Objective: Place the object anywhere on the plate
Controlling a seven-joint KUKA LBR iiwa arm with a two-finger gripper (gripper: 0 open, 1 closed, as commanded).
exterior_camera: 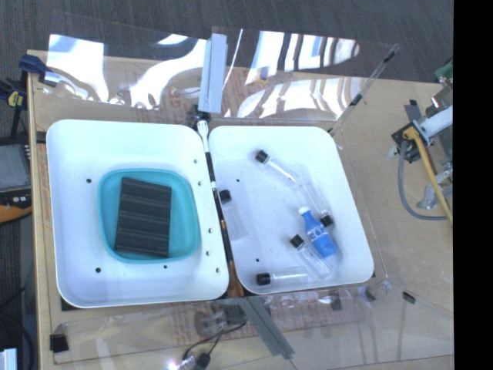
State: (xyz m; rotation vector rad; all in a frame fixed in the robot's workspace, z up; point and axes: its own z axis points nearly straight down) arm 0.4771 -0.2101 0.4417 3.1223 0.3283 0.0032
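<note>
Teal plate seen in left bin, dark ridged block already laid on it; jaws' state cannot be told.

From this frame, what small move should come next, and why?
Probably reach over the right bin and descend onto one clear tube, perhaps the blue-labelled one. The tubes lie loose there, while the teal plate in the left bin carries a dark ridged block.
</note>
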